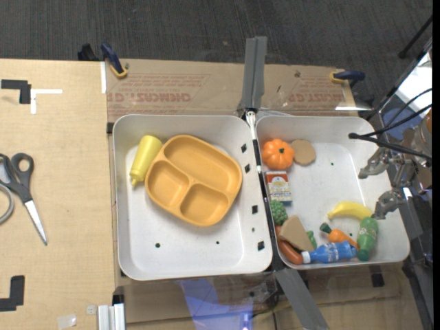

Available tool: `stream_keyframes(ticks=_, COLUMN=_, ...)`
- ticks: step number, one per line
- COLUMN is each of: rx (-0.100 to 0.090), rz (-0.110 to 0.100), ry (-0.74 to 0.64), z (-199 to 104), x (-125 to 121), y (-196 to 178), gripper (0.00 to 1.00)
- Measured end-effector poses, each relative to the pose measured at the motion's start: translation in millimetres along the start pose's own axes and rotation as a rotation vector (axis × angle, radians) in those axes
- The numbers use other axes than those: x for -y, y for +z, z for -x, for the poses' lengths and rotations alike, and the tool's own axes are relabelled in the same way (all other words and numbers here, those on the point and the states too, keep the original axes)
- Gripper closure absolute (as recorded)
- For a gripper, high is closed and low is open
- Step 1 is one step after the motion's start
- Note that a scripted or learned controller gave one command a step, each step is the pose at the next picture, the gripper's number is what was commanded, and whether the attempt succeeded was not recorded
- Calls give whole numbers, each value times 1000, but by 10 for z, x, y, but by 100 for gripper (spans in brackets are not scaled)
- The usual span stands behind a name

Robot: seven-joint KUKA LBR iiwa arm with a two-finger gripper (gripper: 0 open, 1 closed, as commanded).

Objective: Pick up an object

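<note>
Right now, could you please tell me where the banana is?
The banana lies in the right bin, toward its lower right, just above the carrot and the green bottle.

**Arm hardware: visible condition at right edge of bench**

The gripper [380, 184] is bare grey metal with two slim, angular fingers [372, 165], each ending in a small pale tip. The finger linkages show dull, unpainted surfaces with darker joints. Black cables loop across the wrist from about two o'clock of the gripper, one thin line running at ten o'clock. The body behind is dark with brownish patches; finer markings cannot be made out.
</note>
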State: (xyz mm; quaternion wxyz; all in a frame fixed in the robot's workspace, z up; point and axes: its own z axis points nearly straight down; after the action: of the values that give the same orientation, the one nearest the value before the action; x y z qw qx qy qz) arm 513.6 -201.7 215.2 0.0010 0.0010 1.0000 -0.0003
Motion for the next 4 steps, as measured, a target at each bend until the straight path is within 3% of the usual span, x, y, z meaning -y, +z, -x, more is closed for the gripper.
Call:
stream_keyframes(ticks=1, rx=2, rz=0, ry=19, z=-43, x=-48, y=1226, gripper=0)
stream_keyframes(ticks=2, rx=2, rz=1, ry=40, z=637, x=-904, y=1230, gripper=0)
stream_keyframes(ticks=3, rx=2, rz=0, ry=112, z=968, x=-271, y=184, gripper=0)
stream_keyframes(ticks=4, rx=12, rz=0, ry=129, z=1188, x=-853, y=1177, gripper=0)
